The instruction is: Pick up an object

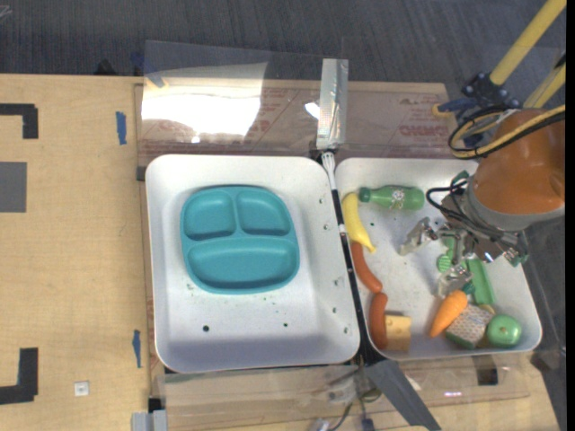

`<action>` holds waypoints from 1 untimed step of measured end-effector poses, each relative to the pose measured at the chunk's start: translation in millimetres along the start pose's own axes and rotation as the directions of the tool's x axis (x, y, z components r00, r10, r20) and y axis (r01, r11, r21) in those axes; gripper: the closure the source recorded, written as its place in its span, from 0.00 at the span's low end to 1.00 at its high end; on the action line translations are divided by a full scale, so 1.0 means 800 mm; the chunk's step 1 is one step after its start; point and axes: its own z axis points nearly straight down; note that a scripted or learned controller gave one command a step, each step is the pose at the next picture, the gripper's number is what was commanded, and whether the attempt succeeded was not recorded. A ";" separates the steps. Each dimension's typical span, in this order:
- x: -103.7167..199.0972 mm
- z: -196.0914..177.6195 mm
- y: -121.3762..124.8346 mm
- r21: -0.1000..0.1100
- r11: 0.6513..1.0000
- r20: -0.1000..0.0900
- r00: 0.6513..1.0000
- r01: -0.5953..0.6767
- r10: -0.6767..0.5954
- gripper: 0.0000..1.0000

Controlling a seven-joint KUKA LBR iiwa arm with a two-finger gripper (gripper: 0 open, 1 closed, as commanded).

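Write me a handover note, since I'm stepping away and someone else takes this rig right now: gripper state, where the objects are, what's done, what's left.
Gripper: low in the right bin, among the toys; whether it grips anything cannot be told.
Right bin: green bottle at the top, banana and sausage along the left wall, carrot and green apple near the bottom right.
Left bin: teal divided plate.
Done: arm is down at the objects.
Left: no object is seen lifted; the pick remains to be confirmed or retried.
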 end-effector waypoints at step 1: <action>-0.006 -0.017 -0.001 0.006 1.000 0.014 1.000 -0.002 0.002 1.00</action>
